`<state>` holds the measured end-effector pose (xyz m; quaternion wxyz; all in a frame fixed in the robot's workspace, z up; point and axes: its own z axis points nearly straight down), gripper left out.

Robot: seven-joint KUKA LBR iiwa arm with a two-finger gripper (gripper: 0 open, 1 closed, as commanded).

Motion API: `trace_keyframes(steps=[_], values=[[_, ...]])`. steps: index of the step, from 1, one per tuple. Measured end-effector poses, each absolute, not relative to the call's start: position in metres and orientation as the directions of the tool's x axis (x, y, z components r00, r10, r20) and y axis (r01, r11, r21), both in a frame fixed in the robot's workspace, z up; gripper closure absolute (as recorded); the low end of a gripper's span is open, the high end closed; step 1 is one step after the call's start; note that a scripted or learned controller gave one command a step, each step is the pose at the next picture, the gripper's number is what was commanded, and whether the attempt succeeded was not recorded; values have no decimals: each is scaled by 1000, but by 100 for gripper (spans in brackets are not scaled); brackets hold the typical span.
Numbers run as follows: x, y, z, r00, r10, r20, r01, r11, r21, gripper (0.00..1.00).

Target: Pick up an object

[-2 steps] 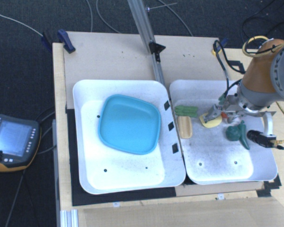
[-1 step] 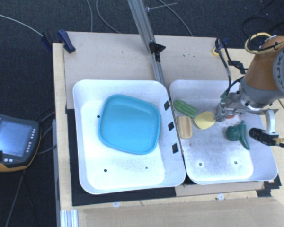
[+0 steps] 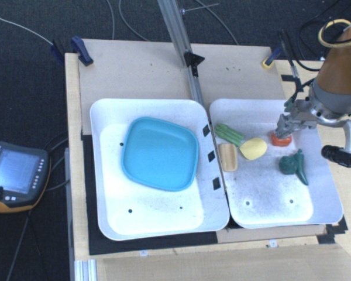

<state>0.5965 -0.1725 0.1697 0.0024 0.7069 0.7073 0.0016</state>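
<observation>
1. Progress, as far as you're able to judge: pick isn't done yet. Everything in the right shallow white plastic bin [image 3: 316, 212] is lying on the bin floor; nothing is lifted.
2. You're looking at the two-finger gripper [image 3: 285, 127] on the grey arm w/ orange band [image 3: 338, 69], which is reaching in from the right and sitting low over the small red-orange round object [image 3: 282, 139] near the bin's upper right.
3. Likely target = that red-orange piece. It's sitting directly under the fingertips, touching or nearly touching; can't tell which.
4. Tool state: you're not getting a clear look. Fingers are blurring into the metal wrist block, so spread vs pressed together can't be told, and no grasp is showing.
5. Other candidates: yellow rounded lemon-like object [image 3: 253, 148] mid-bin, green ridged elongated piece [image 3: 229, 134] and tan oblong block [image 3: 227, 157] just beside it to the left, dark green pepper-shaped toy [image 3: 294, 165] below the gripper.
6. Left white bin [image 3: 105, 151] is holding a light blue square plastic plate [image 3: 160, 153]; not part of this approach.
7. What's left, by my read: closing on the piece, lifting clear, confirming it's staying in the tool.
</observation>
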Motion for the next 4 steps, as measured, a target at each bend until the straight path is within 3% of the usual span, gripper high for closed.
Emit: trace_keyframes(steps=[1, 2, 3, 4], values=[[597, -169, 233, -1, 1000, -1, 1000, 1, 7, 100], [597, -169, 259, 0, 1000, -1, 1000, 0, 3, 100], [589, -109, 253, -5, 1000, 1, 1000, 5, 0, 100], [593, -49, 257, -6, 1000, 1, 1000, 6, 1, 100]])
